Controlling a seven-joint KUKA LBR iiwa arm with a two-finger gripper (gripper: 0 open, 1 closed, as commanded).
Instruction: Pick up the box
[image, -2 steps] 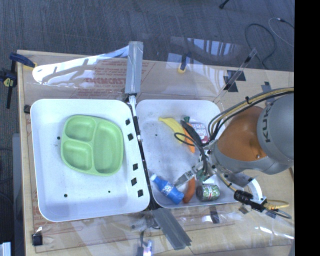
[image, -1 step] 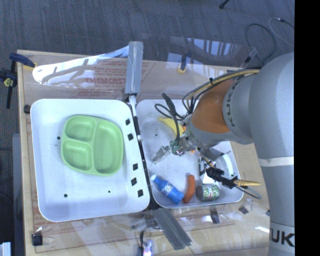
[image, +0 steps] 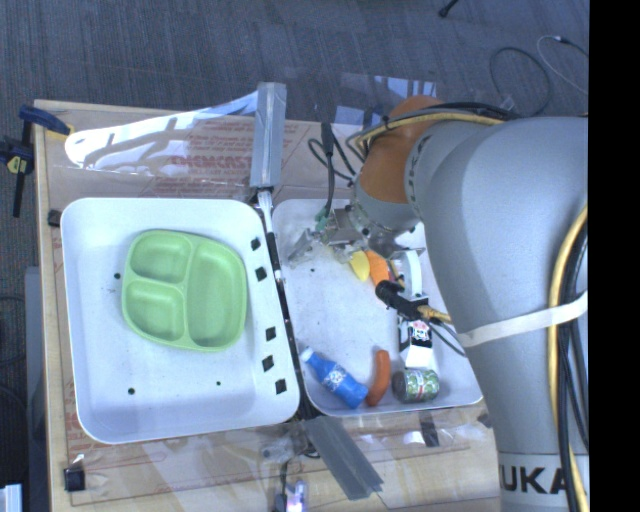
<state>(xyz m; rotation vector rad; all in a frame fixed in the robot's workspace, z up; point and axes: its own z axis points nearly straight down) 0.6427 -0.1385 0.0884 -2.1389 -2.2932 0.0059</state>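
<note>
A grey robot arm (image: 500, 250) reaches in from the right over two shallow white bins that sit side by side on a worktop (image: 160, 460). Its gripper (image: 318, 236) hangs over the far left corner of the right bin (image: 330, 320). Whether the jaws are open or closed cannot be told, and nothing is visibly held.

The box (image: 417, 341), small and white with a dark top end, lies at the near right of the right bin, well apart from the gripper and close under the arm's bulk.

The likeliest failure is a grab on the wrong thing. A green can (image: 418, 384) sits just beside the box's near end, so jaws coming down there could nudge or close on the can instead. A yellow piece (image: 358, 266) and an orange piece (image: 377, 268) lie between the gripper and the box, and a low sweep could drag them. The bin's right wall also leaves little room beside the box.

Count:
- Two bins.
- One box.
- One green can.
- One blue bottle (image: 333, 379) and one reddish sausage-shaped item (image: 380, 374), both at the near edge.
- One yellow piece and one orange piece.
- One green three-compartment plate (image: 185, 290), alone in the left bin (image: 90, 330).
</note>
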